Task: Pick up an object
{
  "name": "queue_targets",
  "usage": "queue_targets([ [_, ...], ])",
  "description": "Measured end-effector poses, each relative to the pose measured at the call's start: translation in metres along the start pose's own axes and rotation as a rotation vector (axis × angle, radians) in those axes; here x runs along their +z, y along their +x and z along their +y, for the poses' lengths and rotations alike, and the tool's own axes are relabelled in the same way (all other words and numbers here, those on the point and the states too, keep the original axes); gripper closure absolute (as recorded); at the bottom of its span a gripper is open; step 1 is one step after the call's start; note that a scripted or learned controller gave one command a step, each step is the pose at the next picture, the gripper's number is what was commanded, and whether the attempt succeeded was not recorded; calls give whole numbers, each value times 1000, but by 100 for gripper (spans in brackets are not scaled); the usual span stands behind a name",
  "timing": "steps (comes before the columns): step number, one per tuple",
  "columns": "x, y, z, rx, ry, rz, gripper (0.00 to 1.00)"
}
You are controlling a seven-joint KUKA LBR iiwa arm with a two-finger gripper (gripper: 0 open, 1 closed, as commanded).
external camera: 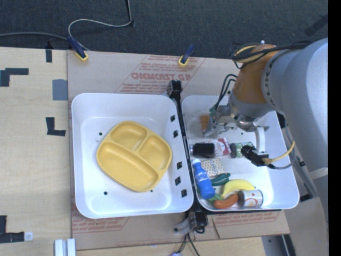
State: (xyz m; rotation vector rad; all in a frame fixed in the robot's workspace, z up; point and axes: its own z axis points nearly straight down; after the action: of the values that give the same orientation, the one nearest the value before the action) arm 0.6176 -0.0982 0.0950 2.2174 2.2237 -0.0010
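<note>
The pincer (216, 126) is lowered into the right bin (287, 188) near an orange object (205, 123) — its opening cannot be told. Nothing is seen lifted; a banana (238, 185) and blue bottle (202, 179) lie ungrasped.

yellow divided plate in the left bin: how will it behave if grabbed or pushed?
The yellow divided plate looks like rigid moulded plastic, so probably stiff and light. It lies flat, so it would likely slide, not roll. Its smooth raised rim may slip in a pinch.

A cardboard sheet (154, 76) covers the wooden bench (26, 143), with dark carpet (186, 9) beyond.
</note>
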Motion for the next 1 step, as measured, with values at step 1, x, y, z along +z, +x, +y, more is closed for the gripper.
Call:
queue_targets([
  [1, 0, 0, 0, 0, 0, 0, 0],
])
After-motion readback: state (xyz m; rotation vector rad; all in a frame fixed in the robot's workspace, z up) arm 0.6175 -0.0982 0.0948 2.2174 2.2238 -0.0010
